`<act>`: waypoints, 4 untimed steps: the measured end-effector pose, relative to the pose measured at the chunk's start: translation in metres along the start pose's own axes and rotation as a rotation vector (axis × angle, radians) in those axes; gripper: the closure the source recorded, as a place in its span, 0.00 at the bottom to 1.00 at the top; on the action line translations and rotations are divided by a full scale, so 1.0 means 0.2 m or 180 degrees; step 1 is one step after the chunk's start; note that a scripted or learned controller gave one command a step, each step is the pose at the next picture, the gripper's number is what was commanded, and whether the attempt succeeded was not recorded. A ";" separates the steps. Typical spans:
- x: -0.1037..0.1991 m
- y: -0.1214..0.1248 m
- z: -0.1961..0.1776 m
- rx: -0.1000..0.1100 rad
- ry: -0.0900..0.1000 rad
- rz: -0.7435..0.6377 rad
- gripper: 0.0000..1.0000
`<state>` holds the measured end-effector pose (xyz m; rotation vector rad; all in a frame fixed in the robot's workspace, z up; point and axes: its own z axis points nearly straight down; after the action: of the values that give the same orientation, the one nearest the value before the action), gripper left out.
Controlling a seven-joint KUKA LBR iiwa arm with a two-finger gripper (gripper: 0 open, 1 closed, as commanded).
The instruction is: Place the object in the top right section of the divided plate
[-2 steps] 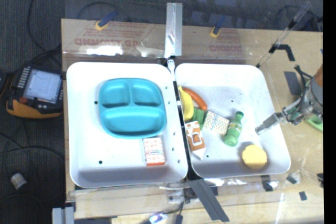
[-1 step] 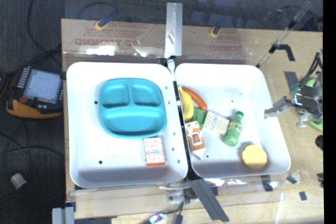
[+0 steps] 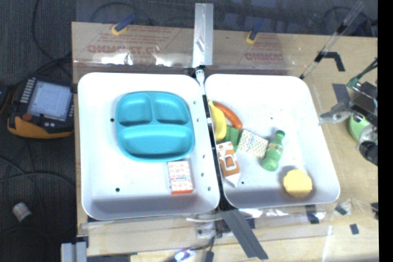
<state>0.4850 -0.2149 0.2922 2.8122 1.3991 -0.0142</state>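
— Starting at the gripper [image 3: 362, 112]: clenched or released?

— Cannot tell. Barely peeking in at the view's 3 o'clock edge, blurred grey metal with something green beside it. Possibly just the wrist. Hanging outside the right bin [image 3: 319, 132], carrying nothing visible.

— Working outward, then?

— Lying nearest, at the right bin's 5 o'clock: a yellow lump [image 3: 297, 183]. Standing tilted just at its 11 o'clock: a green bottle [image 3: 272, 150]. Resting beside the bottle at 9 o'clock: a patterned packet [image 3: 252, 142]. Crowding the bin's left wall: a yellow piece [image 3: 216, 119], an orange piece [image 3: 229, 113], a green piece [image 3: 234, 135], and an orange-and-white carton [image 3: 228, 162] at 7 o'clock.

— And across the divide?

— Sitting in the left bin [image 3: 98, 150]: the blue divided plate [image 3: 152, 138], its top right section [image 3: 171, 108] lying bare. Lying just off the plate at 5 o'clock, not touching: a small red-and-white box [image 3: 180, 177].
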 end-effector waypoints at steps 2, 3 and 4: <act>-0.01 0.00 -0.10 0.0010 -0.0002 0.0672 0.00; -0.02 0.01 0.00 0.0013 -0.0002 0.1645 0.00; -0.04 0.03 -0.06 0.0012 -0.0006 0.2290 0.00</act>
<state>0.4842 -0.2251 0.3051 3.1239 0.3198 -0.0182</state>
